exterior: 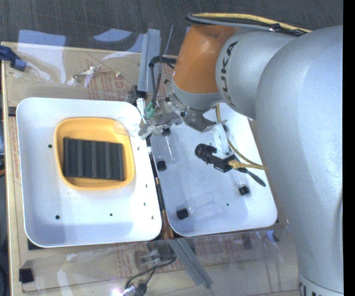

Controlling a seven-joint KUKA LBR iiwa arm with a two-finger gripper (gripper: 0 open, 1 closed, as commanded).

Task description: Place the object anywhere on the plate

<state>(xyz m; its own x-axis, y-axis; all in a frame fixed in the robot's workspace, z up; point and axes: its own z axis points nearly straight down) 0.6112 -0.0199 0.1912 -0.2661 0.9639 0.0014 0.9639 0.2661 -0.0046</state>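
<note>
- camera view: the gripper [152,122] hangs low over the seam where the left bin [35,227] and the right bin [260,208] meet, toward the top of the picture; the arm [288,103] leans in from the right behind it.
- i cannot tell whether it is open or closed — the tip is a pale tangle against white plastic, and i see nothing clearly held there.
- the yellow plate [91,126] sits roughly centred in the left bin, just left of the gripper. my guess is that it is set there so a short reach across the seam ends over it.
- a dark ribbed slab [94,159] lies flat in the middle of the plate. i take it for the object — if so, it rests on the plate, apart from the gripper, below and to its left.
- in the right bin lie a few small black bits [181,213], well apart from each other and too small for me to name.
</note>
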